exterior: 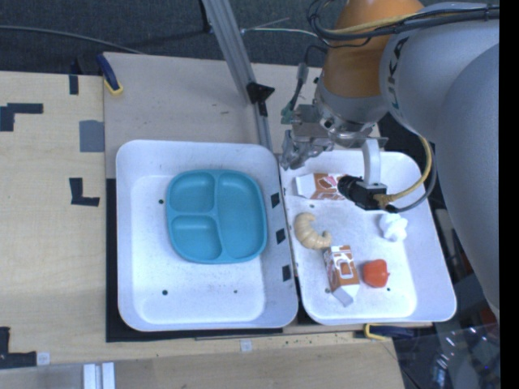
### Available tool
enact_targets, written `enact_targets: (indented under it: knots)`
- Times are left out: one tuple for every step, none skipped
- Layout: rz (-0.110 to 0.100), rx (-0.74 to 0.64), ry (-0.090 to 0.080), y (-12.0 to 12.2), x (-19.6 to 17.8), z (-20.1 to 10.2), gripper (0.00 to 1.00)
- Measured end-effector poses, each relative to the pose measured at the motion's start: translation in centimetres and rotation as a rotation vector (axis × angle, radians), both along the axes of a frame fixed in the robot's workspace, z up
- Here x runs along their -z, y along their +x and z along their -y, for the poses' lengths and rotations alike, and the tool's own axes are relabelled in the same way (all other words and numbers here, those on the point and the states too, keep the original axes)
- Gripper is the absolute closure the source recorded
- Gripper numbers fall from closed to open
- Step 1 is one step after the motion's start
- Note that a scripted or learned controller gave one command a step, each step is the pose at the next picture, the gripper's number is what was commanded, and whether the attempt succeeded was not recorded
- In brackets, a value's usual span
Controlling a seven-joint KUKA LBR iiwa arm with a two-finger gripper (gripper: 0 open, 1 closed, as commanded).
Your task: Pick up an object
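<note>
1. Claw (298,154) at the right bin's (422,294) upper-left corner — grip state unreadable.
2. Nothing visibly grasped.
3. Carton (323,186) just beside the claw — likeliest target; croissant (311,230) and tomato (375,273) lie farther.

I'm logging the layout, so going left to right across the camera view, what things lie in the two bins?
Blue divided plate → croissant → small carton → red tomato → white crumpled piece. The orange-and-white packet under the gripper overlaps the croissant's span, so I left it out.
</note>
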State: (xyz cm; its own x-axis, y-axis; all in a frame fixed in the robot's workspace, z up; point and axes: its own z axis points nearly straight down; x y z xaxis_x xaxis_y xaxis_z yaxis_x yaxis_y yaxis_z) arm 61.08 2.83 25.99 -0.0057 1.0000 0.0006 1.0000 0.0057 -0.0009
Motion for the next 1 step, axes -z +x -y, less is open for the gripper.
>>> enact_targets:
  knots:
    - [0.0, -0.001, 0.0, 1.55, 0.33, -5.43, 1.0]
